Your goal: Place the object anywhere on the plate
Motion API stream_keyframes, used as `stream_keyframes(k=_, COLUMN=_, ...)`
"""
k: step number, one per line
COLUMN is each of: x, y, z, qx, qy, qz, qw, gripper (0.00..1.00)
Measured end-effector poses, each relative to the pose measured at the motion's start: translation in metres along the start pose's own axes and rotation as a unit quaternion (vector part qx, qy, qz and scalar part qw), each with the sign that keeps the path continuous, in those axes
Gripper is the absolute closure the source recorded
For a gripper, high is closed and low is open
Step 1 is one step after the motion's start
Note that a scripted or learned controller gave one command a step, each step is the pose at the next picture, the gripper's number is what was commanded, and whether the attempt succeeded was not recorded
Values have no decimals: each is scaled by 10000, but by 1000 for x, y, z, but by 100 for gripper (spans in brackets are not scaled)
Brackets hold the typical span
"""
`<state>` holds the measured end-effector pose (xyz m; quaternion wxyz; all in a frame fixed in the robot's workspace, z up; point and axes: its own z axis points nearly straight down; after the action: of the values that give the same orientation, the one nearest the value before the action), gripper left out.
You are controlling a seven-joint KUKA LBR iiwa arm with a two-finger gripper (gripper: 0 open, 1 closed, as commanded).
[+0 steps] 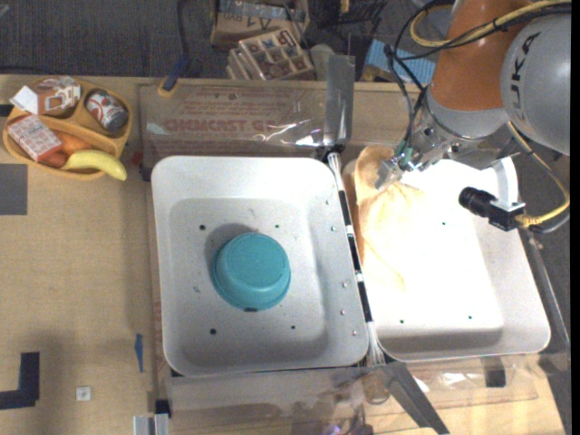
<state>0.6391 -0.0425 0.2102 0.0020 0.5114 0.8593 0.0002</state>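
The gripper (396, 166) sits low at the far left corner of the right bin (507, 329), under the arm's orange band (471, 16), and it meets a pale, yellowish, soft-looking object (381, 216) that lies along that bin's left wall. The glare on the right bin washes out this item's outline, so whether it is cloth, a bag or something else cannot be settled, and whether the claw is clenched on it or merely resting against it cannot be told from this view. The plate (252, 270), taken here to be the teal round dish lying face down, stands at the middle of the left bin (181, 198), well apart from the object, with the raised divide between the two bins in the way. Judgement: the step in hand is securing the object. To do it well, the grip should bite a firm fold rather than a loose edge, the lift should go straight up until the trailing part clears the divide, and the carry should end over the dish's centre, since a limp item set down off-centre may slide from the domed surface. A low release would reduce that risk.
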Motion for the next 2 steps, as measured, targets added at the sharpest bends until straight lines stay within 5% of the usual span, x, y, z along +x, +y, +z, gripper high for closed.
stream_keyframes(k=1, x=0, y=2, z=-15, qx=-9, qy=-3, qz=-14, qw=10000, gripper=100)
stream_keyframes(k=2, x=43, y=-14, z=-23, qx=2, qy=15, qz=-2005, qw=9797, gripper=100)
